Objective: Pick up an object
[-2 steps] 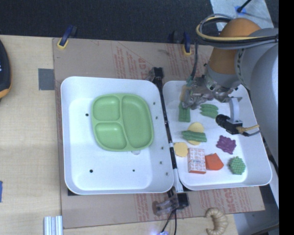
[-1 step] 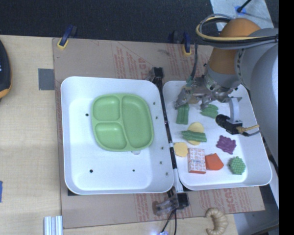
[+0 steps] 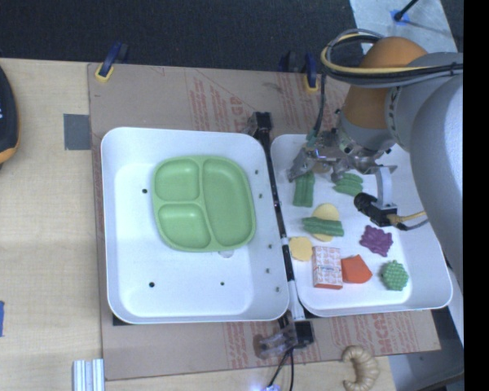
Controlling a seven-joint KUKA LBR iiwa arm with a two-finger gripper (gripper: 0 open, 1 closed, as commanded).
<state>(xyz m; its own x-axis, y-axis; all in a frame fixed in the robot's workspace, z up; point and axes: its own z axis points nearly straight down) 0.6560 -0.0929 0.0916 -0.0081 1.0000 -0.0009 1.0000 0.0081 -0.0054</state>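
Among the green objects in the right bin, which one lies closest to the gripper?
The long green piece directly under the gripper, at the bin's upper left. The round bumpy green one lies far off, at the lower right.

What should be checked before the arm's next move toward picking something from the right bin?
1. Gripper over the right bin: ok.
2. An object between its fingers: cannot tell.
3. Targets close by, green pickle-like piece just below it: ok.
4. Neighbours crowd that piece: not ok, yellow piece and ridged green piece lie close.
5. Green divided plate sits in the left bin, away from the arm: ok.
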